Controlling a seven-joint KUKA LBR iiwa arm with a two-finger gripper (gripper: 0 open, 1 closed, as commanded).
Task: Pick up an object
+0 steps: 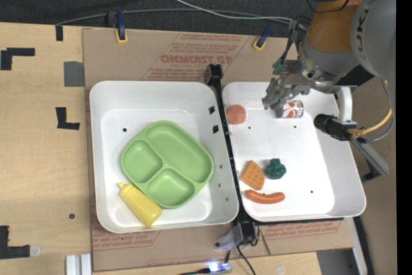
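Near edge, left bin (103,138): one yellow squeeze bottle (140,204) lying in the near left corner, touching the near rim of a green divided plate (167,163) that takes up most of the floor. Near edge, right bin (335,190): one toy sausage (264,197), red-orange, lying crosswise just short of the near wall; just beyond it a waffle piece (252,174), orange, and a small dark green item (277,169) beside it on the right, the two nearly touching. Middle of the right bin: bare white floor, the widest open room on the bench, with free approach from above. Far left of the right bin: one pinkish-red round item (237,114), close to the divider between the bins, so a grasp there has little side clearance. Far side of the right bin: gripper (278,100) lowered near the far wall, with a small red-and-white can (293,110) just to its right, touching or nearly so. Fingers: cannot tell whether apart or together, as the dark gripper body blurs into them; the can does not appear to sit between them. Status of task: judged not yet done, since every item rests on a bin floor and nothing is lifted. Remaining: close on an item, likely the can, and raise it clear; the far wall beside it leaves little margin.
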